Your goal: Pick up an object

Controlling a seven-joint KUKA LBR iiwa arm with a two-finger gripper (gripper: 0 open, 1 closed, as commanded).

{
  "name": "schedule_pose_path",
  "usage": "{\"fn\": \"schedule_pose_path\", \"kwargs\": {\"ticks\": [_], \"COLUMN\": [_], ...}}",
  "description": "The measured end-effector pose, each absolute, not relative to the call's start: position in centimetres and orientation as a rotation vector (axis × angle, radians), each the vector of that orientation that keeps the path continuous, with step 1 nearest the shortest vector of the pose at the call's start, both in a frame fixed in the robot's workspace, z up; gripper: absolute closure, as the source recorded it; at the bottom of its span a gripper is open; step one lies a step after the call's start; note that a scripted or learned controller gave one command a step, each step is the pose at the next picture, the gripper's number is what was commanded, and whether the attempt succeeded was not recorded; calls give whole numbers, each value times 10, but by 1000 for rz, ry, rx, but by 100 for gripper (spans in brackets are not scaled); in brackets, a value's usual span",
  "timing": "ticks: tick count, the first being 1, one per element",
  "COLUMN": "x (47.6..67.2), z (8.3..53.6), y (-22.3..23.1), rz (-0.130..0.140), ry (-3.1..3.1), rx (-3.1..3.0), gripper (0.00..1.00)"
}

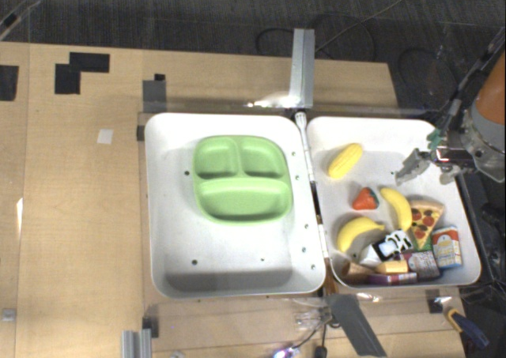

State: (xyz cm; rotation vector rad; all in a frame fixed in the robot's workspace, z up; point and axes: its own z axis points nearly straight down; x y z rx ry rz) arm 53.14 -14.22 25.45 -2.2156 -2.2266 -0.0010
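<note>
The right bin (371, 133) holds toy food. A yellow corn cob (345, 160) lies at its upper left, and a red strawberry (365, 199) sits near the middle. Two bananas (398, 208) (357, 231) lie below that, beside a pizza slice (424, 220). A small red carton (447, 247), a black-and-white item (391, 246) and a dark bar (407, 266) crowd the front corner. My gripper (429, 171) hangs over the bin's upper right, above the pizza slice and right of the corn. Its fingers are spread open with nothing between them.
The left bin (170, 214) carries a green divided plate (241, 177). A metal post (303, 68) stands behind the wall between the bins. Cables lie on the dark floor at the back right.
</note>
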Motion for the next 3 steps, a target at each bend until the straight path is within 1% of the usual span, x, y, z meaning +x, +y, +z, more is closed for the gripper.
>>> {"fn": "schedule_pose_path", "kwargs": {"ticks": [1, 2, 3], "x": [532, 534, 567], "z": [104, 116, 222], "y": [-160, -160, -88], "rz": [-3, -9, -7], "ry": [-2195, -2198, -2200], "rx": [-2250, -2254, -2249], "gripper": [0, 100, 100]}}
